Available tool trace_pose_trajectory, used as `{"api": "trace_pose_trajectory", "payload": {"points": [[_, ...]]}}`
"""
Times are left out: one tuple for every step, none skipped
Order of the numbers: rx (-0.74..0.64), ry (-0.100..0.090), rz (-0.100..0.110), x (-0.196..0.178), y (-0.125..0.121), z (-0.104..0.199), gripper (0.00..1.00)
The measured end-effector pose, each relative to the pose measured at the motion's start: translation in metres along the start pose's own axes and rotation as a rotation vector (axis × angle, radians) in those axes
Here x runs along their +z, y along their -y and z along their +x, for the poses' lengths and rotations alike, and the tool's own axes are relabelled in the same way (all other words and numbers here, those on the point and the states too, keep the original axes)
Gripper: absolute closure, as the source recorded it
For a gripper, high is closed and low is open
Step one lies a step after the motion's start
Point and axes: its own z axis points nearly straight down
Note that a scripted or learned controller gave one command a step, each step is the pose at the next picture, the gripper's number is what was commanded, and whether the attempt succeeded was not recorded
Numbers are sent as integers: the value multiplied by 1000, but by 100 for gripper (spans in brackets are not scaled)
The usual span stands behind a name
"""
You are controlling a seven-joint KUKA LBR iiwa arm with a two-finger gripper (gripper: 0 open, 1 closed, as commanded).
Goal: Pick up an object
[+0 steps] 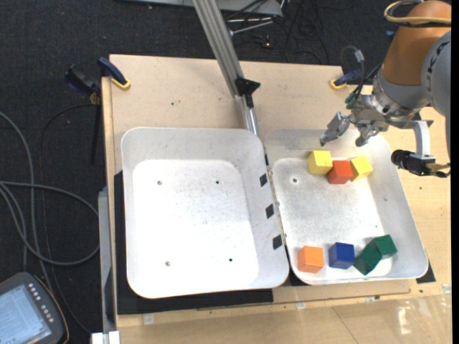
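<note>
The right bin [401, 213] holds several blocks. Near its far edge sit a yellow block [320, 162], a red-orange block [341, 171] and a smaller yellow block [361, 165], close together. Along the near edge lie an orange block [310, 258], a blue block [342, 255] and two green blocks [374, 253]. My gripper [347, 132] hangs above the bin's far rim, just behind the red-orange block and higher than it. Its fingers are spread apart with nothing between them.
The left bin [143, 163] lies beside the right one, with black clips along the seam. A slanted metal pole [222, 49] crosses the bench's back. Clamps [115, 74] sit at the bench's far corners. Cables run on the floor at left.
</note>
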Motion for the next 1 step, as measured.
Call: {"api": "trace_pose_trajectory", "payload": {"points": [[4,0,1,51,9,-5,0]]}}
